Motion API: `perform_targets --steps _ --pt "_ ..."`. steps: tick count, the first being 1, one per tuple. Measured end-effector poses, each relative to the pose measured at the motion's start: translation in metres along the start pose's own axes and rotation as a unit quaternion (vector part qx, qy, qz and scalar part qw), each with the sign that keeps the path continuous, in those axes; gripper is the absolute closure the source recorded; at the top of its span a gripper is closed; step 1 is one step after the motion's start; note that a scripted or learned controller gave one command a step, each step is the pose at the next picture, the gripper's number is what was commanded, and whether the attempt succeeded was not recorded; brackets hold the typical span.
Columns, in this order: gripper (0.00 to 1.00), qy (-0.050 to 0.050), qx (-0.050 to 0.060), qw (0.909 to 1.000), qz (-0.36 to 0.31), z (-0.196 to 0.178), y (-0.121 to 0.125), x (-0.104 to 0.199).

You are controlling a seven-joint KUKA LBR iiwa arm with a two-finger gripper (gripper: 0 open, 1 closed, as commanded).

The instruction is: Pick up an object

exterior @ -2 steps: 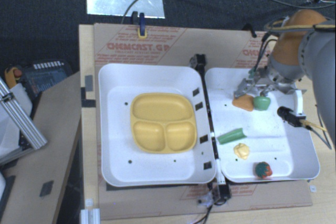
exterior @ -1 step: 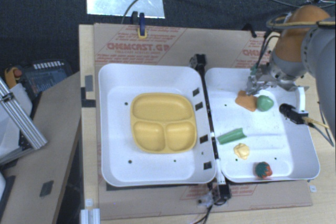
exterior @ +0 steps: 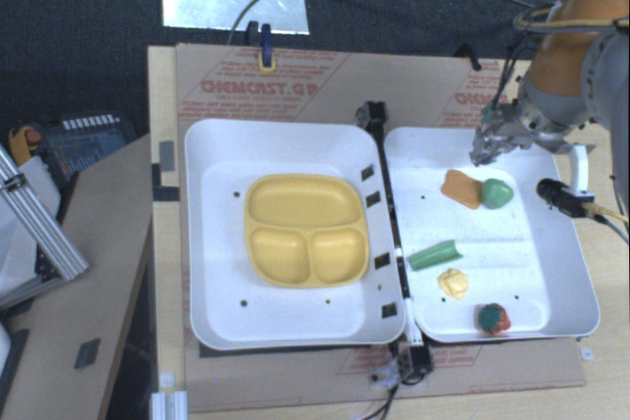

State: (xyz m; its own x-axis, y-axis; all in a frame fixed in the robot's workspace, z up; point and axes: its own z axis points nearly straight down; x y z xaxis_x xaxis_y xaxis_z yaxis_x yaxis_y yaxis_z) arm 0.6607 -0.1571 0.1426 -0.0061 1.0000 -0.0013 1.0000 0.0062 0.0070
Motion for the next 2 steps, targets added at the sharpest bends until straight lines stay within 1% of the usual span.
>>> perform_targets --steps 1,2 --pt "1.00 -0.001 -0.001 1.0000 0.002 -0.063 0.000 -0.008" --pt "1.00 0.000 0.000 1.0000 0.000 -0.103 0.002 -0.008"
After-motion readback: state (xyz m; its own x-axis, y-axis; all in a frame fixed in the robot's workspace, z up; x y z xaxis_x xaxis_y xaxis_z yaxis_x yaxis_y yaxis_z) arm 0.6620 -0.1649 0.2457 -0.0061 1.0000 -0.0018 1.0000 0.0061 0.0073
